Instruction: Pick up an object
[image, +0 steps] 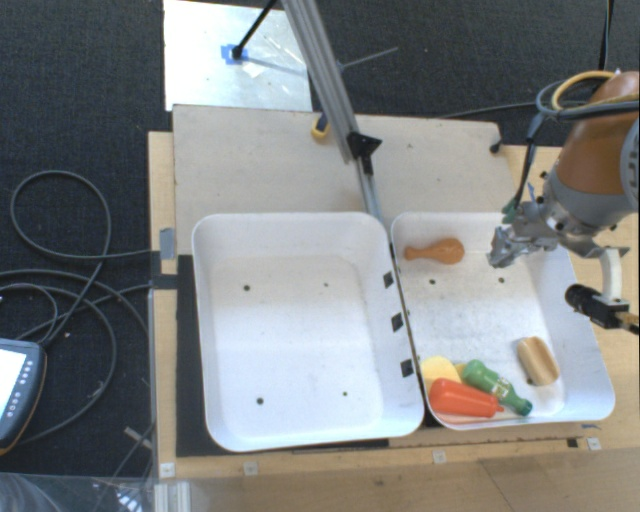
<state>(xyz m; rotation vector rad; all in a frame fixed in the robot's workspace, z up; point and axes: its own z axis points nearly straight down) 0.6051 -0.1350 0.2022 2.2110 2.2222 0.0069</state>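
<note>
My gripper hangs over the back of the right bin, pointing down and to the left. A brown drumstick-shaped toy lies at the bin's back left, a short way left of the fingertips and apart from them. Nothing shows between the fingers. At the bin's front lie a yellow piece, an orange-red carrot, a green bottle-shaped toy and a tan bread roll.
The left bin sits beside the right one, the two rims meeting at the middle. A slanted metal pole crosses the bench behind the bins. Cables lie on the dark floor at left, beside a tablet.
</note>
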